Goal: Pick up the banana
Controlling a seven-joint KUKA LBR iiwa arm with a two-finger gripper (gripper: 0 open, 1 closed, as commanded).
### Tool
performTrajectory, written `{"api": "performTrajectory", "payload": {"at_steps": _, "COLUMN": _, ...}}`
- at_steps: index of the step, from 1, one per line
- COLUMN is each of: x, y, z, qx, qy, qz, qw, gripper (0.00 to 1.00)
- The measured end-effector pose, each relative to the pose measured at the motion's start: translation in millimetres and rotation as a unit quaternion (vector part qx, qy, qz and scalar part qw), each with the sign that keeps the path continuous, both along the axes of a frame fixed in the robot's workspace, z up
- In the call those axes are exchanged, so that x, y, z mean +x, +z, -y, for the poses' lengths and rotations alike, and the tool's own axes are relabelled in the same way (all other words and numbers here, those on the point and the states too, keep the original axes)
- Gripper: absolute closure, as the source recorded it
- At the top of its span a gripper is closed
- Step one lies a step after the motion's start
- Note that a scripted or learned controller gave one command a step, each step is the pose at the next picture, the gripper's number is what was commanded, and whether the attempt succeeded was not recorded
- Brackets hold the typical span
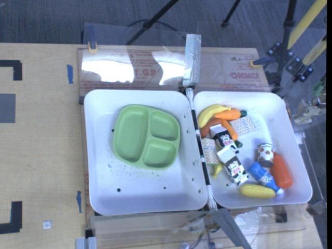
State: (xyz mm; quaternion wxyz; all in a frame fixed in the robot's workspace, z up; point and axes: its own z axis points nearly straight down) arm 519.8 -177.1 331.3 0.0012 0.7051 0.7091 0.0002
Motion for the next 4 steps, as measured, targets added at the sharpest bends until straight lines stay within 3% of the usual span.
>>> {"api": "performTrajectory", "payload": {"at_steps": 1, "x": -39.2, "y": 104.2, "z": -15.3, "qx": -0.0001, "qy": -0.046, "qz": 0.0, "qw": 0.999, "gripper": 1.0}}
{"api": "performTrajectory", "payload": {"at_steps": 2, "x": -40.0, "y": -12.7, "z": -144.3, "qx": 0.0006, "qy": -0.046, "qz": -0.001, "qw": 0.9989, "gripper": 1.0}}
{"api": "performTrajectory", "payload": {"at_steps": 3, "x": -39.6, "y": 70.6, "z": -124.2, "qx": 0.0003, "qy": -0.145, "qz": -0.001, "qw": 0.9895, "gripper": 1.0}}
{"api": "performTrajectory", "payload": {"at_steps": 4, "x": -39.6, "y": 103.4, "z": -95.6, "qx": 0.0003, "qy": -0.246, "qz": -0.001, "qw": 0.9693, "gripper": 1.0}}
